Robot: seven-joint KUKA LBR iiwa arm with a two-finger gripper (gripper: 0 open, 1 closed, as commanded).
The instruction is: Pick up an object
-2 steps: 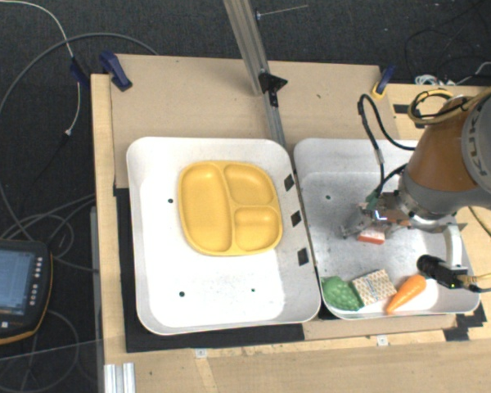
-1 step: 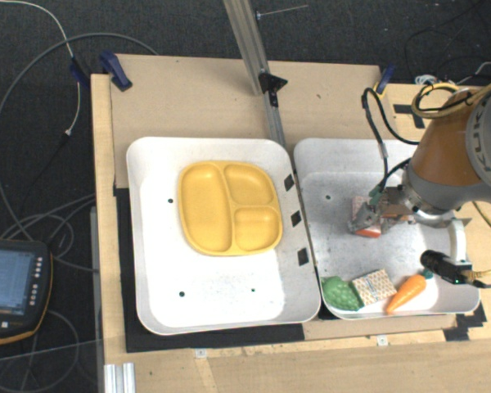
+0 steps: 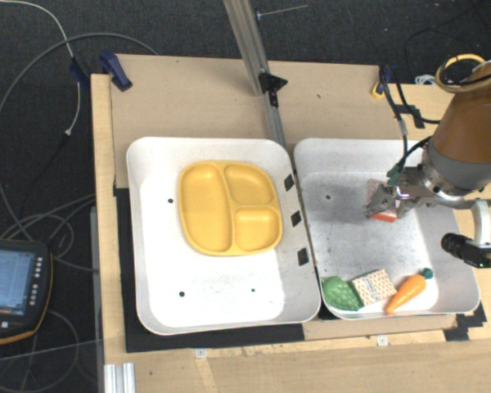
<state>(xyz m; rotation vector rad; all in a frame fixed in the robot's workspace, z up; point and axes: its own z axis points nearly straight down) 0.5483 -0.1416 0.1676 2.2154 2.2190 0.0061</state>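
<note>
My gripper [image 3: 383, 207] hangs over the middle of the right bin [image 3: 344, 178], reaching in from the right. A small red-orange object [image 3: 385, 216] shows between its fingertips, and the gripper is shut on it. Along the bin's front edge lie a green lumpy toy [image 3: 340, 293], a checkered tan block [image 3: 372, 286] and an orange carrot [image 3: 406, 293] with a green top.
The left bin [image 3: 155, 219] holds a yellow divided plate [image 3: 229, 206]. A slanted metal pole [image 3: 254, 47] runs down to the gap between the bins. The arm's orange band [image 3: 466, 129] stands at the right bin's right side.
</note>
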